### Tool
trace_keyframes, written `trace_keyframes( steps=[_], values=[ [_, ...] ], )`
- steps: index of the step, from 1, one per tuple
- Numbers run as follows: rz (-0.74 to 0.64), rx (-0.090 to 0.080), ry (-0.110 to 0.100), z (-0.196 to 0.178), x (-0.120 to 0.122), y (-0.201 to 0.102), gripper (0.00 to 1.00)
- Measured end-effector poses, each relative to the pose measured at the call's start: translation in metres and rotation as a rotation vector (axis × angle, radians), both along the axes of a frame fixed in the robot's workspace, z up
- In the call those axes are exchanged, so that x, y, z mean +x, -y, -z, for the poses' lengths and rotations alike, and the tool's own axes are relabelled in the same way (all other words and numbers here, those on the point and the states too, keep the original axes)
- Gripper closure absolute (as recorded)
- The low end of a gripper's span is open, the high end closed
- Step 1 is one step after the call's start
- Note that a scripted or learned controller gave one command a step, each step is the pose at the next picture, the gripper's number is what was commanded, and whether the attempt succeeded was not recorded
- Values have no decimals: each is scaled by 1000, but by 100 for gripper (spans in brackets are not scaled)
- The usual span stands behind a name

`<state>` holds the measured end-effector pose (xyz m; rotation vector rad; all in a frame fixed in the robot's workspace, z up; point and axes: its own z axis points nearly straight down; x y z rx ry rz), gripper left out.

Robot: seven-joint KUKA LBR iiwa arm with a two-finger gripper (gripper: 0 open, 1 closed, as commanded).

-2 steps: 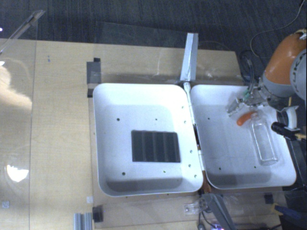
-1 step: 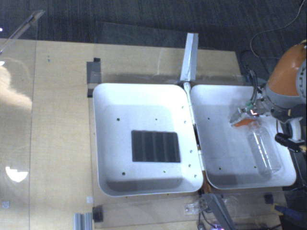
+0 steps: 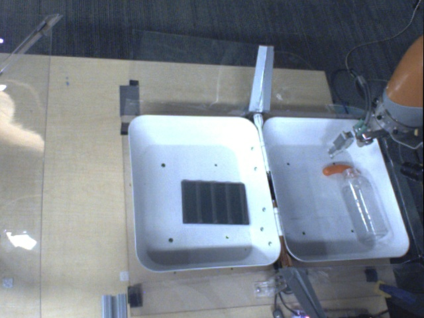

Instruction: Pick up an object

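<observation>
Soft, slightly blurry overhead light; glare whitens both bins (image 3: pixel 199 138), shadows pool along their near walls.

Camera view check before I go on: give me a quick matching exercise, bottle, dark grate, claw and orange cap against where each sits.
Things:
1. bottle
2. grate
3. claw
4. cap

Places:
A. middle of the left bin's floor
B. above the right bin's far right corner
C. lying along the right bin's right side
D. at the bottle's far end, just below the claw

Pairs: 1-C, 2-A, 3-B, 4-D
</observation>
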<state>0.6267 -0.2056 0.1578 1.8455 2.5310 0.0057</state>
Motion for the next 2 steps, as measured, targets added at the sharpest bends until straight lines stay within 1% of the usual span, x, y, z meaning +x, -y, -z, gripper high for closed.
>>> trace_keyframes(
  steps=[1, 2],
  values=[
    [-204, -2, 3, 68, -18, -1, 0],
    [-240, -2, 2, 69, 16, -1, 0]
  ],
)
